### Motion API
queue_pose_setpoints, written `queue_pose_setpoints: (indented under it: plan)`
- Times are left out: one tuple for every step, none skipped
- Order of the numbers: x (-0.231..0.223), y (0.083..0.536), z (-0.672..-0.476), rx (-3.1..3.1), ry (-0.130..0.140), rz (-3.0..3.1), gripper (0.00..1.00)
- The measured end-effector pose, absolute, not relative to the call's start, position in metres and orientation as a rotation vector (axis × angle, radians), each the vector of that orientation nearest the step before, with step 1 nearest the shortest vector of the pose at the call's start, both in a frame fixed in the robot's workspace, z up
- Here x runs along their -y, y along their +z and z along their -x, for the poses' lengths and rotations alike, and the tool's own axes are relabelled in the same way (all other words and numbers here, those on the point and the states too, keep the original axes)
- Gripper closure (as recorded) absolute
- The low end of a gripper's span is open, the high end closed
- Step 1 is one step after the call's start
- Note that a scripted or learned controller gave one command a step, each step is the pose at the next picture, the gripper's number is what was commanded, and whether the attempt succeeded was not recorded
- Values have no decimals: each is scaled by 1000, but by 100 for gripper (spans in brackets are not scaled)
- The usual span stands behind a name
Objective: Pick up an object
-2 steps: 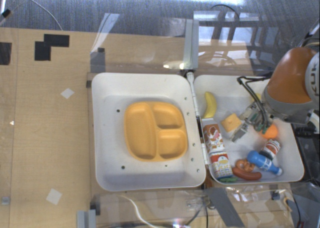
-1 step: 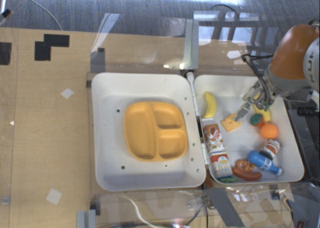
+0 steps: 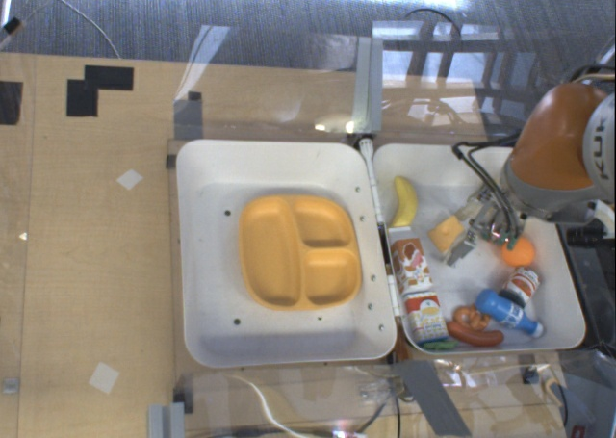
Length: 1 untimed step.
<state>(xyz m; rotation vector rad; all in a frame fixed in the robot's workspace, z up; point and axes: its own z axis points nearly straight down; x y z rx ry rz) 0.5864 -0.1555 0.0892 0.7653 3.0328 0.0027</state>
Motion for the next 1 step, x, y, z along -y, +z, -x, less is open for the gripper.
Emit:
queue_pose_setpoints:
  plan:
    - [129,89,-601,-3110,1,-320,0]
